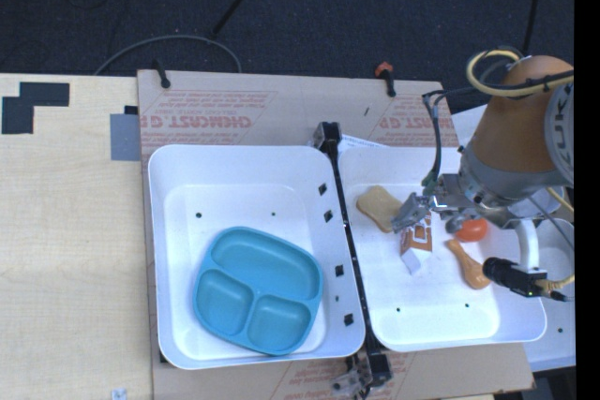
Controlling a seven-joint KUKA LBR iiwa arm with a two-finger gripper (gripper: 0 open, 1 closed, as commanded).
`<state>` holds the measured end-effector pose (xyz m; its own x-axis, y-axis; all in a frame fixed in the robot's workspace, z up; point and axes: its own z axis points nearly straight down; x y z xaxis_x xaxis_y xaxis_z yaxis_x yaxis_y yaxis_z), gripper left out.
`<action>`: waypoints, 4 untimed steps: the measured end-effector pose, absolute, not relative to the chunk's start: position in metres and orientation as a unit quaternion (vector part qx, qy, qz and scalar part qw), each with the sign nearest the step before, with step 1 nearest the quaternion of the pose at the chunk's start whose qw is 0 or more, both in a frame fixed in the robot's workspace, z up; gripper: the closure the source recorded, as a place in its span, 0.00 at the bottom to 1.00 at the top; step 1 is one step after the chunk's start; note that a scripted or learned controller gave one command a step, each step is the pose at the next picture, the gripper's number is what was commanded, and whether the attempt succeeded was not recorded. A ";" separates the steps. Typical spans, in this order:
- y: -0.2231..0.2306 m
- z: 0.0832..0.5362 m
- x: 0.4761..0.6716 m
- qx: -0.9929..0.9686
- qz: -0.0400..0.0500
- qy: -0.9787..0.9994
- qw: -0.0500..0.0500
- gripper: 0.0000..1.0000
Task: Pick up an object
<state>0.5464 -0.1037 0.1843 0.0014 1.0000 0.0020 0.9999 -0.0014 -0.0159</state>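
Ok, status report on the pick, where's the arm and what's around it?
Gripper low over the right bin, jaws unclear. Orange-and-white packet just beneath it, grasp not confirmed. Tan piece, red ball and orange utensil crowd close. Blue tray in left bin.

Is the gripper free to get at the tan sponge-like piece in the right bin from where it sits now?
Probably yes. The gripper hangs right beside the tan piece, nothing lies on top of it, and the small carton sits clear to its right.

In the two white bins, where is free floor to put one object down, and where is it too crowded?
Left bin: bare floor above the blue divided plate. Right bin: bare along its near edge. Crowded around the gripper, among the tan piece, packet and red item.
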 end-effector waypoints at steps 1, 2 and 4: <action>-0.104 0.192 0.550 -0.707 0.001 -0.707 0.001 0.00; -0.109 0.129 0.549 -0.707 0.002 -0.707 0.003 0.00; -0.110 0.098 0.549 -0.710 0.001 -0.704 0.002 1.00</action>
